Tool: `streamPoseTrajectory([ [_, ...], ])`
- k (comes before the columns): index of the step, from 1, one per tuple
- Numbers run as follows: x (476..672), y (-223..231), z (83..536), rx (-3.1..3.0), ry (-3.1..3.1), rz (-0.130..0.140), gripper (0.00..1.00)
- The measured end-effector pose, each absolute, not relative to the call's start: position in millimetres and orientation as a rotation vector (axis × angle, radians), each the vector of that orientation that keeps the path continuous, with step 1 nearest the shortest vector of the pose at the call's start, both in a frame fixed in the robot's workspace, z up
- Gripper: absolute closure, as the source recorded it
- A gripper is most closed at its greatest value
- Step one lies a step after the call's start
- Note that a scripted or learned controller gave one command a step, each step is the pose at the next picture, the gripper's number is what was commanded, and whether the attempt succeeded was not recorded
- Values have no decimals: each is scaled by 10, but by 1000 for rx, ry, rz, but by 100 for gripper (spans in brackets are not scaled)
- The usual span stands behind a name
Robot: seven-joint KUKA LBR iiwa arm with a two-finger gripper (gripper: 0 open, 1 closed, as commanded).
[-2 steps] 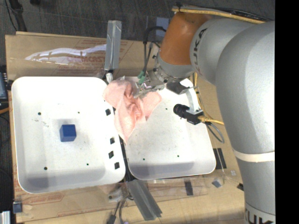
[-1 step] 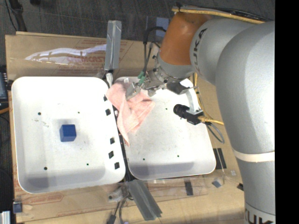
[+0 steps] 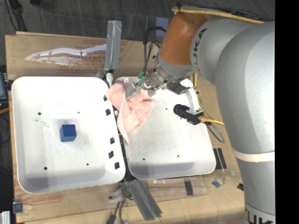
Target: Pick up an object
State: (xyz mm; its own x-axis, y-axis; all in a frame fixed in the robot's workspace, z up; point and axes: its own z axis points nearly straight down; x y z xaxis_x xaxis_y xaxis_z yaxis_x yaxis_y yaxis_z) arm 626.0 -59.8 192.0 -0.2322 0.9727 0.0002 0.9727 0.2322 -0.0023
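A pink cloth [image 3: 130,110] lies bunched at the far left corner of the right bin [image 3: 187,157] and drapes along the divider between the two bins. My gripper [image 3: 137,87] is at the cloth's upper end, and its fingers are shut on a fold of the fabric, which rises toward them. A small blue cube [image 3: 68,132] sits by itself on the floor of the left bin [image 3: 28,171], well away from the gripper.
The grey arm with its orange band [image 3: 180,41] covers the right side of the view. A grey metal bar [image 3: 113,43] stands behind the bins, above the divider. Clear plastic wrap [image 3: 65,56] lies on the cardboard behind the left bin.
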Motion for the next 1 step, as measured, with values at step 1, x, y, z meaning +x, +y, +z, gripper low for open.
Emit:
streamPoseTrajectory([
  [1, 6331, -1123, 1091, -1880, -2513, 5, 0],
])
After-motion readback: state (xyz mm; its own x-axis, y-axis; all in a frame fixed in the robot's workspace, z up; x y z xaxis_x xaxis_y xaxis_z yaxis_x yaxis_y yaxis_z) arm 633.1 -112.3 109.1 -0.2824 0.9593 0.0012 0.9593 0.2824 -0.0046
